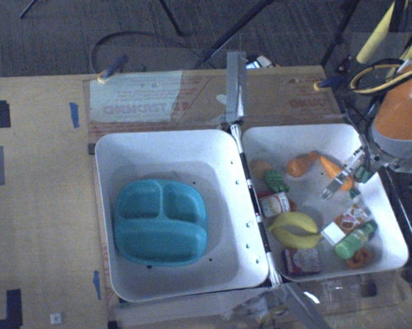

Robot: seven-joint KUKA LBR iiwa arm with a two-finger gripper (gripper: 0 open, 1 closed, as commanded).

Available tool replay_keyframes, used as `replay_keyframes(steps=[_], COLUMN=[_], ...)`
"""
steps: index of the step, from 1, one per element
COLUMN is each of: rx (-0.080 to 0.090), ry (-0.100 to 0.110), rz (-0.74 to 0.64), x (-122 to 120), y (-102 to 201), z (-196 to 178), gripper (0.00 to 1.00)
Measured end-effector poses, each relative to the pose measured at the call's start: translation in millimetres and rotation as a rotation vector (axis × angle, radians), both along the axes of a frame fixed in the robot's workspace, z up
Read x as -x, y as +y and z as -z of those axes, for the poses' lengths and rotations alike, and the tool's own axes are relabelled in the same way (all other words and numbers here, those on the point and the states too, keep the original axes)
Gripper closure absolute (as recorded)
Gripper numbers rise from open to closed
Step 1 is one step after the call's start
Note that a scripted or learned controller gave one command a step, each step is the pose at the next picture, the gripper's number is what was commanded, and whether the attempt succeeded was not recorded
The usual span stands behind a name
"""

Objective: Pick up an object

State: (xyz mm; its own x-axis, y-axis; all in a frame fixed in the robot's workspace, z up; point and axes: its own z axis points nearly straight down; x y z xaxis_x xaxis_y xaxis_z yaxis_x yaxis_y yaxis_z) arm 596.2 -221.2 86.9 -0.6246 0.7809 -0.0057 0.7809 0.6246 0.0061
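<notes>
Orange carrot (329, 169) beneath gripper (340, 178) in right bin (395, 236); fingers spread, grasping nothing. Banana (294, 229) nearer. Teal tray (159, 221) in left bin (114, 148).

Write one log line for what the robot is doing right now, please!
phase: reaching | gripper: over right bin, above orange toy | held: nothing seen | blue tray: in left bin
</notes>
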Motion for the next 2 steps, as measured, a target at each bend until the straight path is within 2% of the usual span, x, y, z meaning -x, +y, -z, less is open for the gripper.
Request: replay_keyframes(steps=[1,2], rx=[0.001,0.0], ry=[-0.007,0.005], rz=[0.003,0.012], x=[-1.3,21.4], y=[-1.0,46.7], z=[-11.1,-142.7], gripper=[1.0,1.0])
